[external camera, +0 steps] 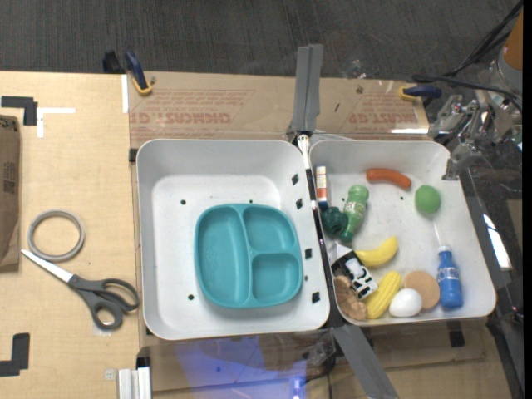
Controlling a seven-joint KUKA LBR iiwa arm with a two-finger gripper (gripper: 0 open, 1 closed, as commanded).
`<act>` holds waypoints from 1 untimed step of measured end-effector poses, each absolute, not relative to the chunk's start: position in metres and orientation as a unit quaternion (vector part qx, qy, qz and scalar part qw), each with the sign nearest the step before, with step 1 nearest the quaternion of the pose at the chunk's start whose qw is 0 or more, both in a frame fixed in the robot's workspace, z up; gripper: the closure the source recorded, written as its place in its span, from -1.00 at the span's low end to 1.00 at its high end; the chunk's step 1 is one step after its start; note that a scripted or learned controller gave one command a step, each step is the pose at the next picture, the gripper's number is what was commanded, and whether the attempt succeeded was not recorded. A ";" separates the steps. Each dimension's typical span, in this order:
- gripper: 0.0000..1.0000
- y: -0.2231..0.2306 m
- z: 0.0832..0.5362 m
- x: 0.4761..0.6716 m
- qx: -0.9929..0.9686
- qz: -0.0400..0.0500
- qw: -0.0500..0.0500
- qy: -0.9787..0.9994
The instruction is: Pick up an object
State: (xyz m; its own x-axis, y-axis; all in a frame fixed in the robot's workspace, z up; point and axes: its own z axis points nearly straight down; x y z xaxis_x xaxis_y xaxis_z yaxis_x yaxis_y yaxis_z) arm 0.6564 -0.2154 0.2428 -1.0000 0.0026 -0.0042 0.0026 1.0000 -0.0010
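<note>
Pre-grasp stage, nothing lifted. Table is carrying two bins; left bin is holding a teal divided plate. Right bin, at the table's right edge, is holding the candidates: banana, blue bottle, green ball. Claw is sitting past the far right corner, state unreadable. Next: descend over an isolated item.

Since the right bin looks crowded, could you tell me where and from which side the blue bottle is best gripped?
Grip the blue bottle across its body, coming straight down. It lies flat near the right bin's right wall, its white cap pointing up the view, so the fingers should probably close across its width; the tan disc crowds its left side.
</note>
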 end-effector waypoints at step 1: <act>-1.00 -0.217 0.105 0.649 0.011 -0.001 0.004 1.000</act>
